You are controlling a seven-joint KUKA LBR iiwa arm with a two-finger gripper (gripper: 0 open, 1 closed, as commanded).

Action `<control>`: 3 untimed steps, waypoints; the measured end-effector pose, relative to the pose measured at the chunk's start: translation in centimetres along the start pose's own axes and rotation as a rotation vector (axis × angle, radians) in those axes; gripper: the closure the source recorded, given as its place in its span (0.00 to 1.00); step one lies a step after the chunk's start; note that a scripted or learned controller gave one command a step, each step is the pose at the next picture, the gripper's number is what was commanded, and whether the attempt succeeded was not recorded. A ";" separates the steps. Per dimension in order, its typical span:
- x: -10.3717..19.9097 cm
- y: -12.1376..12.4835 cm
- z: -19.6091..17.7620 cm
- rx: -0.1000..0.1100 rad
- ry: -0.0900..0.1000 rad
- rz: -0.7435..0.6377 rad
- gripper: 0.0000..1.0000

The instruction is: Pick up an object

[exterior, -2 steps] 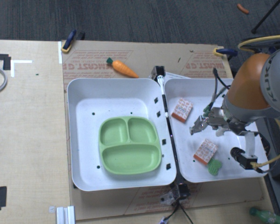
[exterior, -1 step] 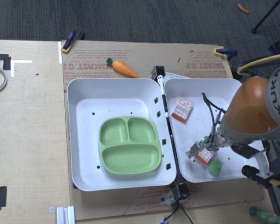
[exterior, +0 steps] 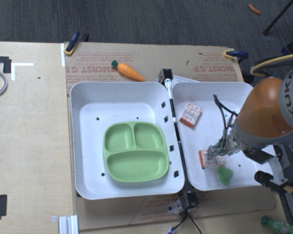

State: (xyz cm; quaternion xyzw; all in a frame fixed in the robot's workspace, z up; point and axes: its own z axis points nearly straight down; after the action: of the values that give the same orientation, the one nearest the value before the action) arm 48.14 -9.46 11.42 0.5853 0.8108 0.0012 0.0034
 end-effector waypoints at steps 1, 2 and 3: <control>5.0 3.9 -7.8 0.004 0.003 -0.097 1.00; 5.0 3.9 -7.8 0.004 0.003 -0.097 0.00; 3.0 16.0 -7.7 0.005 0.003 -0.223 0.00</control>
State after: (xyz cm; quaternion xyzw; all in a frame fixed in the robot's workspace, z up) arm 62.37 -1.54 19.21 0.4914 0.8709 -0.0001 0.0009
